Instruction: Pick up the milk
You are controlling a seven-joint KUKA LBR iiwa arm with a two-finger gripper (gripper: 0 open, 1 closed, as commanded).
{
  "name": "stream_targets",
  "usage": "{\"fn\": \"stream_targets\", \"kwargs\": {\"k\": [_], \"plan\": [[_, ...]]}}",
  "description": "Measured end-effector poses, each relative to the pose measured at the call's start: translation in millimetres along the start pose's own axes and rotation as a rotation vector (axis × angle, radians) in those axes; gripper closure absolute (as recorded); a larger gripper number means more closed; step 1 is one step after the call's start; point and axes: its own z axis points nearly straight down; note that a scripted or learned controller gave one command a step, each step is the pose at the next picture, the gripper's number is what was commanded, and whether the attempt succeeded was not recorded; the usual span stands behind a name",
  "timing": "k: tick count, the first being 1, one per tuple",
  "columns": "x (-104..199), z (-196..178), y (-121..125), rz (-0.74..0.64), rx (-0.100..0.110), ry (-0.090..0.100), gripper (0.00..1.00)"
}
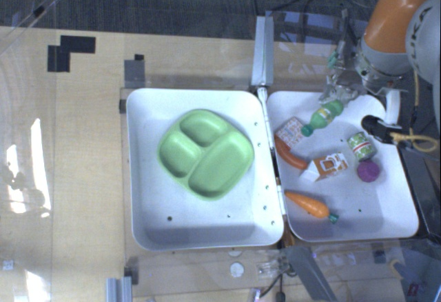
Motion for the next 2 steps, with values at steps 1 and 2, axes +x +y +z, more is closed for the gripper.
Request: {"fn": "stream_targets", "kwargs": {"k": [1,2], "plan": [[2,-12,2,-0.005,-0.006,0.001,1.00],[3,-24,4,-0.010,-0.013,0.001,1.00]]}}
